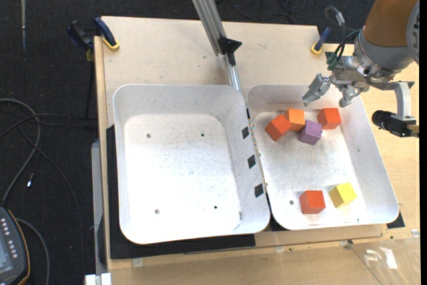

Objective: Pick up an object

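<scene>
Camera view: my tool hangs with fingers spread and nothing between them, above the right bin, near a red cube.

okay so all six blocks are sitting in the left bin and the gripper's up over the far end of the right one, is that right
Not quite. The six blocks lie in the right bin, not the left: four clustered at its far end, including the purple block, and two near its front edge. The camera view shows this. The gripper is indeed above that bin's far end.
</scene>
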Controlling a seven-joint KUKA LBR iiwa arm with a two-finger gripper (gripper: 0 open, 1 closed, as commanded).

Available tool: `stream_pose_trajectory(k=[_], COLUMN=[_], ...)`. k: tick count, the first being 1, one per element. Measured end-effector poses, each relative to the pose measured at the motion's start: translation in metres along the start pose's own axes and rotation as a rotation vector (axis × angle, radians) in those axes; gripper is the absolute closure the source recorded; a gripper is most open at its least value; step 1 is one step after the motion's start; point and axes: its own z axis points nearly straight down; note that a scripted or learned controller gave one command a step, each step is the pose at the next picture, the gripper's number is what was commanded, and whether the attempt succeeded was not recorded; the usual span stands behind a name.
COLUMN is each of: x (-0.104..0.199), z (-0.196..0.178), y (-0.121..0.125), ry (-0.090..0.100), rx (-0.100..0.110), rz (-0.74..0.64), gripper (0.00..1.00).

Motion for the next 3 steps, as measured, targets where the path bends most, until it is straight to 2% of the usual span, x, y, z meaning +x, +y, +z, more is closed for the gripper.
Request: stream_pose_trajectory(k=[1, 2, 3], x=[0.036, 0.045, 0.045], z=[0.113, 0.137, 0.126], y=[0.024, 0.020, 0.020], ry=[0.001, -0.003, -0.003], rx=[0.002, -0.008, -0.010], rz=[-0.003, 0.000, 0.002], gripper=[0.00, 0.00, 1.00])
